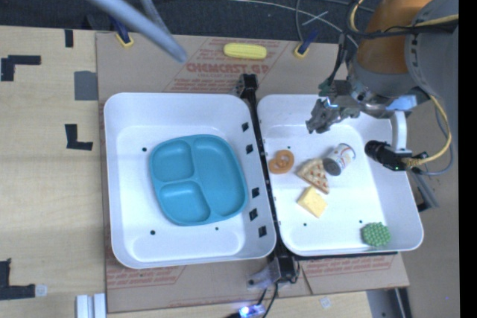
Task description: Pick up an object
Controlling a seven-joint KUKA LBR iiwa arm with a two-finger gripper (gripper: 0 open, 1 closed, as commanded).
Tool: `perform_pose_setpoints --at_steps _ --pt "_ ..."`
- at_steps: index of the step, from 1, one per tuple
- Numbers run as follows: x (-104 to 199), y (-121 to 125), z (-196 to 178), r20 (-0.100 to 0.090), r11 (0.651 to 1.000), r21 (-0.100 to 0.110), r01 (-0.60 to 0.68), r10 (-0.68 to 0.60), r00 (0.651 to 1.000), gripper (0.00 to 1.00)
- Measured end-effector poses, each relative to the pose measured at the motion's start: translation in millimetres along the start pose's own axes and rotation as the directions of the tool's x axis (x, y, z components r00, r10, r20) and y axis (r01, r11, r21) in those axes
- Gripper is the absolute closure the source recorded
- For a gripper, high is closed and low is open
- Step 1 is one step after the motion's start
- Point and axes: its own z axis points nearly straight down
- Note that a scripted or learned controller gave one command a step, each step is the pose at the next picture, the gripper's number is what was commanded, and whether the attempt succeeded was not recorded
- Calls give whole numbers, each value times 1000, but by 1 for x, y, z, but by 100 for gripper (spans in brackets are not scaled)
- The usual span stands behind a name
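Plate (197, 179) in left bin (123, 115)
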Motion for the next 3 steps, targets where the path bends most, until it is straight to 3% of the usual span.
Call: perform_pose_setpoints --at_steps 1,3 --pt "0 1 -53 1 1000 -2 0 0 1000 100" --pt "111 -37 -42 -1 1000 4 4 -4 1000 100"
